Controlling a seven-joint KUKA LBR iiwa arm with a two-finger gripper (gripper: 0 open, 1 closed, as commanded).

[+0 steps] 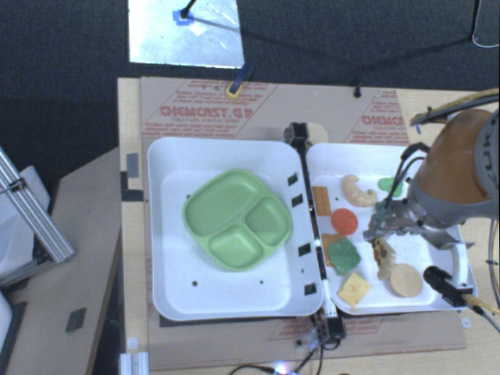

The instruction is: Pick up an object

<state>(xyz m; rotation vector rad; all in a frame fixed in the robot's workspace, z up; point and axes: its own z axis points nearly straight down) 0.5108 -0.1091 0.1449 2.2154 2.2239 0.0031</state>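
The right bin [391, 156] holds several small food toys. Among them are a beige croissant [358, 191], a red tomato [344, 221], a dark green leafy piece [344, 255], a yellow cheese wedge [354, 289] and a tan round cookie [405, 280]. A small green piece [387, 184] lies at the back, and an orange cracker [319, 200] rests by the left wall. My gripper [380, 241] hangs low over the middle of this bin, right above a small brownish toy [383, 261]. The wrist hides how it meets that toy.
The left bin [172, 209] carries a light green divided plate [237, 219]. A black hinge strip [307, 209] runs between the two bins. The arm's grey and orange body [457, 170] covers the right bin's far right side.
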